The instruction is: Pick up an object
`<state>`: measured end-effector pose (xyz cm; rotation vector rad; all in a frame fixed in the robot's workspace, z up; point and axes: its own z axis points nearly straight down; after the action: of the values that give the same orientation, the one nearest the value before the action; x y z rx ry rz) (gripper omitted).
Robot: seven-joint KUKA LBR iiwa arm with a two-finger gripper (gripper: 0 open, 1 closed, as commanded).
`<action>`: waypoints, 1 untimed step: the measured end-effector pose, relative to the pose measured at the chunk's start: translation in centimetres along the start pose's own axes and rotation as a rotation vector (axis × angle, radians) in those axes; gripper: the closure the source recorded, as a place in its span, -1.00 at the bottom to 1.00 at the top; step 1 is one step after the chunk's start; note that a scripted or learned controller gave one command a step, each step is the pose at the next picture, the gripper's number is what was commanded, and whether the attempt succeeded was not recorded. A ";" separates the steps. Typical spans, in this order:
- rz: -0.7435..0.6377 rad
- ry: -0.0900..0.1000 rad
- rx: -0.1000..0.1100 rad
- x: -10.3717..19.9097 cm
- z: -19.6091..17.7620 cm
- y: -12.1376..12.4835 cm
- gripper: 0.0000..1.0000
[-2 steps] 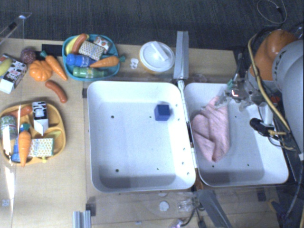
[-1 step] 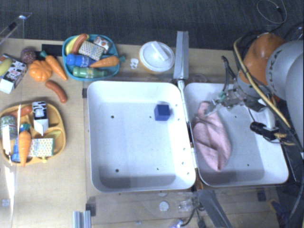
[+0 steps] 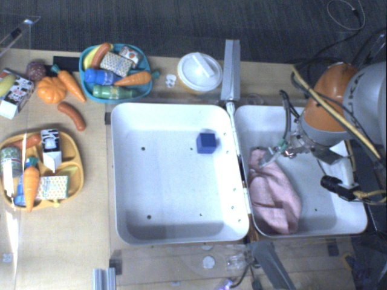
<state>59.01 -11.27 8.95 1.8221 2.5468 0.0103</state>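
The wooden bench (image 3: 181, 83) bears two white bins (image 3: 172, 174), toy-food plates (image 3: 115, 71).

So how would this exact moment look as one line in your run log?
arm: over right bin | gripper: at pink cloth's top edge | blue cube: left bin, untouched | pick: unconfirmed

bins: two, white (image 3: 171, 116) (image 3: 357, 222)
blue cube: one (image 3: 207, 142); 3 o'clock in left bin
pink cloth: one (image 3: 273, 192)
toy-food plates: two (image 3: 91, 89) (image 3: 75, 162)
white lid: one (image 3: 199, 71); 12 o'clock
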 end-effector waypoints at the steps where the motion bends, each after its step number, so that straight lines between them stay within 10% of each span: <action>1: -0.027 -0.002 -0.002 0.9 -0.2 -6.2 -1.00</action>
<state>52.81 -12.41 9.05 1.7864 2.5685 0.0103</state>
